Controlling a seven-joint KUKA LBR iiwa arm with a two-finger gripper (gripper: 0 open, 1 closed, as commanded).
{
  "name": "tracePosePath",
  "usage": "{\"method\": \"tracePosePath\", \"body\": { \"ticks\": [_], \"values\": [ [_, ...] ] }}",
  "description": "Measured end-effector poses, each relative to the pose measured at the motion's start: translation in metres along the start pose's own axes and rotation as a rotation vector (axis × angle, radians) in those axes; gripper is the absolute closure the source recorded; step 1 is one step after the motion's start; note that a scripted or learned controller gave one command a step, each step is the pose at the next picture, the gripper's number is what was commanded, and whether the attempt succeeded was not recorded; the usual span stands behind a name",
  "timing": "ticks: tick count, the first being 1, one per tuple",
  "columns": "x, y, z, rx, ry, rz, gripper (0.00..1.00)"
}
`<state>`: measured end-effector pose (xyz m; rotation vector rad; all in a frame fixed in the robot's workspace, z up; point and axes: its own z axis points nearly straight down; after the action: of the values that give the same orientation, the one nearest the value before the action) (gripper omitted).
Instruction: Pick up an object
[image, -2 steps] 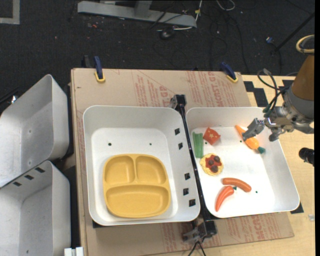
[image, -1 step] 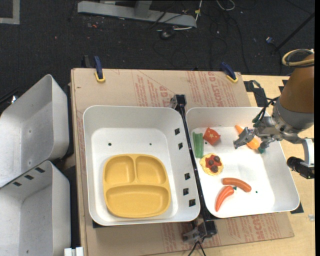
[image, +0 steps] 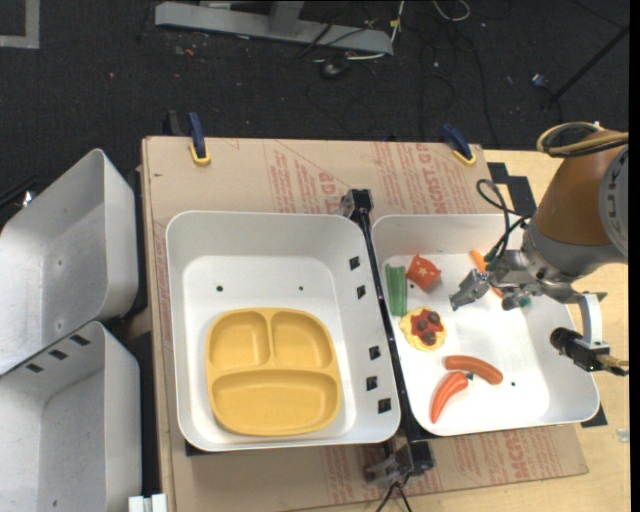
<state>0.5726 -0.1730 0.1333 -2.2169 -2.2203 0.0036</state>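
The right bin holds several toy foods. A red pepper-like piece and a green stick lie at its far left. A yellow round piece with dark berries sits below them. A brown sausage and an orange-red chili lie near the front. My gripper hangs over the bin's middle, right of the red piece and above the sausage. It is open, and nothing shows between its fingers.
The left bin holds a yellow divided plate. A black divider runs between the bins. Two white bins stand off the bench at left. The arm comes in over the right bin's far right corner.
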Motion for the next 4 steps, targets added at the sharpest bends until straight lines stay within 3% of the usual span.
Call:
{"method": "tracePosePath", "body": {
  "ticks": [1,2,3,4],
  "values": [
    [-0.001,0.001,-0.013,-0.005,-0.002,0.001,1.00],
    [0.001,0.007,-0.076,-0.011,-0.003,-0.002,1.00],
    [0.001,0.008,-0.107,-0.009,-0.003,-0.001,1.00],
    [0.047,0.015,-0.109,-0.006,-0.001,-0.006,1.00]
  ]
}}
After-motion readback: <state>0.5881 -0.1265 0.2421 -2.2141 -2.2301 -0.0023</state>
